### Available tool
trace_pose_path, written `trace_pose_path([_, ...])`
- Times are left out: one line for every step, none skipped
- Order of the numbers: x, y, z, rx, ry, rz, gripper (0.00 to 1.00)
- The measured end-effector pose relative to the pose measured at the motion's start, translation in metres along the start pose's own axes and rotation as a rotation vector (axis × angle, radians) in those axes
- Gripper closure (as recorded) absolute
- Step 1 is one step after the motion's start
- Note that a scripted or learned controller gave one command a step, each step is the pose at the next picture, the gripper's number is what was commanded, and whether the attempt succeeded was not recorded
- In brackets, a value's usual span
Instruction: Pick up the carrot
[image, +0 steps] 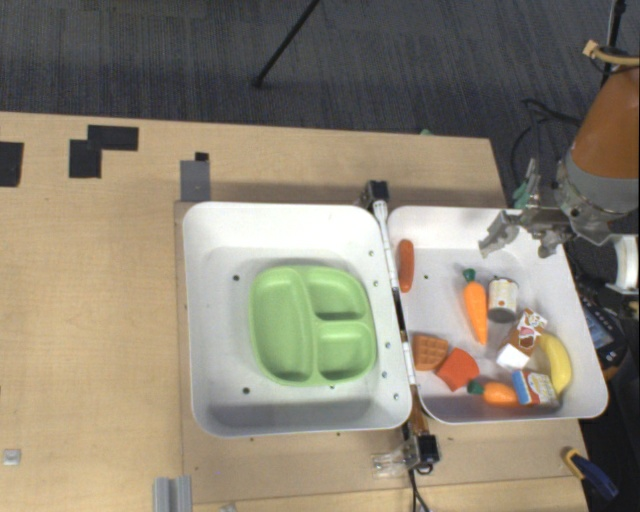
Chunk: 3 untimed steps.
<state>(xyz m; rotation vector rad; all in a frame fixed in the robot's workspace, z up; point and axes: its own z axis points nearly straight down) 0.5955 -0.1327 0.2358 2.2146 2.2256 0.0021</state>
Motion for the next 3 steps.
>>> trace_pose_path([0.014,0.009,0.147,-0.002,0.000,-0.081,0.00])
trace_pose_path([0.015,0.011,0.136,-0.005,0.001,-0.081,1.00])
trace_pose_path([0.054,0.074,0.051,-0.001,0.000,0.188,1.00])
